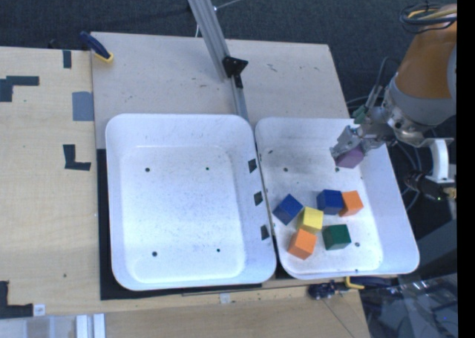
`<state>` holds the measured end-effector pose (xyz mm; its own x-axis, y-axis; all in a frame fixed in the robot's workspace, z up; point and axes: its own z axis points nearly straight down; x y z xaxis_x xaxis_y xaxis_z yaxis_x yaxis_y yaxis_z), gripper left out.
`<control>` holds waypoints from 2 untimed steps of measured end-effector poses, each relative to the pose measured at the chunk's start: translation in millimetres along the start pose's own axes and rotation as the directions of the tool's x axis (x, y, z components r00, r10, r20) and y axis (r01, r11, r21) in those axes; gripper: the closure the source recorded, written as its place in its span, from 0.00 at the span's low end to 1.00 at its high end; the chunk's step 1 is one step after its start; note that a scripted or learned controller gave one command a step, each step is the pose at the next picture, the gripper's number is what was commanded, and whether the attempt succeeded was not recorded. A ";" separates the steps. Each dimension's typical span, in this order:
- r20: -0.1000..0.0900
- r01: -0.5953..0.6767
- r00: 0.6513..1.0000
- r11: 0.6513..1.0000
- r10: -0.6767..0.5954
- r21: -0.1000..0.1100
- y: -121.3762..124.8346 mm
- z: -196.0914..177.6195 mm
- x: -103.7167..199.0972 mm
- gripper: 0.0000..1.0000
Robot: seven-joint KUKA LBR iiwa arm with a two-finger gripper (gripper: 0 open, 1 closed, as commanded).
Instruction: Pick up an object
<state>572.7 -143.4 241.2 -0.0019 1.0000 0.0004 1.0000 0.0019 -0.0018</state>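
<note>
A: What lies nearest the camera?

B: A small orange cube (301,243) at the front of the right shallow white bin (386,255), close to that bin's near rim.

A: And the thing being picked?

B: A small purple block (349,157) sits at the tip of the grey gripper (347,148), over the far right part of the right bin. It appears clamped between the fingers, with the metal parts closing on its top. Whether it hangs clear of the bin floor or touches it, I cannot tell.

A: What else is in that bin?

B: A cluster well apart from the purple block, toward the front. A yellow cube (312,218) touches the small orange cube just behind it. A dark blue cube (287,208) sits to the yellow one's left, tilted. A green cube (337,236) lies just right of the orange one. Behind the green one, a second blue cube (329,200) and a second orange cube (351,203) stand touching side by side.

A: And further out?

B: The left shallow white bin (119,136) stands beside the right one. Both rest on the pale wooden desk (148,69). A grey metal pole (205,13) slants across the desk's far side to a black bracket (234,66). The arm's orange band (429,62) shows at the right.
</note>
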 end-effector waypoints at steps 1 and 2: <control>-0.001 0.003 1.000 1.000 -0.003 0.002 -11.2 4.4 41.6 1.00; -0.002 0.005 1.000 1.000 -0.005 0.001 -28.7 -3.4 96.9 1.00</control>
<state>543.7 -46.6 244.6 -0.0071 1.0000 0.0023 1.0000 0.0071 -0.0031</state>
